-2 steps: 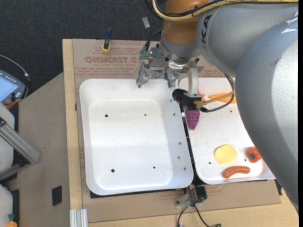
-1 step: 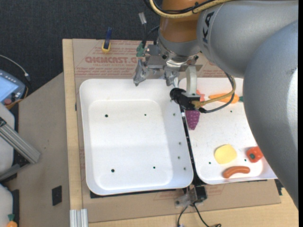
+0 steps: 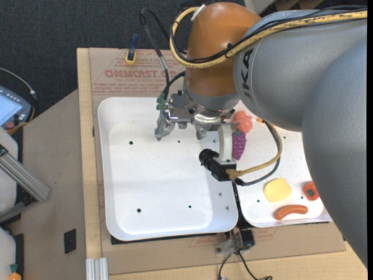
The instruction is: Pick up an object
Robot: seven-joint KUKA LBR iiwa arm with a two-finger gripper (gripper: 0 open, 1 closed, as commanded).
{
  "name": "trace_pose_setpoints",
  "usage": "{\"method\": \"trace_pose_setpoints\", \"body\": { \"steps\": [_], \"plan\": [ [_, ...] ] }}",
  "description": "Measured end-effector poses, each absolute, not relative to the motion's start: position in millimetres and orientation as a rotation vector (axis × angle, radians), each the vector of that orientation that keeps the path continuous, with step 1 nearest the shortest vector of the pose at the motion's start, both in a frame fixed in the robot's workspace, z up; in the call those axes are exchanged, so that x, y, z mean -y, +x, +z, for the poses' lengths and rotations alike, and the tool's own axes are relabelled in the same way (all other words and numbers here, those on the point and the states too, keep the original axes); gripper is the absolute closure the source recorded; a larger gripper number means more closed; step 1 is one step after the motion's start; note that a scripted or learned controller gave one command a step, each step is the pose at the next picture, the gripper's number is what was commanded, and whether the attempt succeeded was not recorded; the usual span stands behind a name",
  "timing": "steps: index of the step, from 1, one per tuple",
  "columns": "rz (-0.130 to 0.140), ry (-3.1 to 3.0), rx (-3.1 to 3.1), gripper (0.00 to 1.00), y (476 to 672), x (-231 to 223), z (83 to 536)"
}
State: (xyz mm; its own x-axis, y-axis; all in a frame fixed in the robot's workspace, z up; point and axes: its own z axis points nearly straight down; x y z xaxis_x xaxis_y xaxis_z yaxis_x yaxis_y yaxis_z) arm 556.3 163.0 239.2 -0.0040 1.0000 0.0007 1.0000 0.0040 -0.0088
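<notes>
Overhead, gripper [image 3: 180, 130] hangs above left bin [image 3: 116, 156] near its back edge, fingers apart, nothing between them. Right bin [image 3: 291, 214] holds purple grapes [image 3: 239, 144], pink toy [image 3: 243, 122], yellow lemon [image 3: 277, 189], orange sausage [image 3: 290, 212], small orange-red piece [image 3: 310, 191].

A brown cardboard sheet [image 3: 87, 156] covers the bench, with dark carpet [image 3: 58, 16] behind.

Brown cardboard sheet [image 3: 87, 156] beneath bins [image 3: 116, 214].

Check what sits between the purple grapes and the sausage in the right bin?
The yellow lemon-like piece lies between the purple grapes and the sausage, per the camera view.
</notes>
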Motion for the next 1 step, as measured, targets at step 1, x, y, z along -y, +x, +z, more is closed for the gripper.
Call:
{"method": "trace_pose_setpoints", "body": {
  "steps": [1],
  "plan": [
    [-0.01, -2.228, 2.222, 0.0, 596.0, -141.8, 292.8]
  ]
}}
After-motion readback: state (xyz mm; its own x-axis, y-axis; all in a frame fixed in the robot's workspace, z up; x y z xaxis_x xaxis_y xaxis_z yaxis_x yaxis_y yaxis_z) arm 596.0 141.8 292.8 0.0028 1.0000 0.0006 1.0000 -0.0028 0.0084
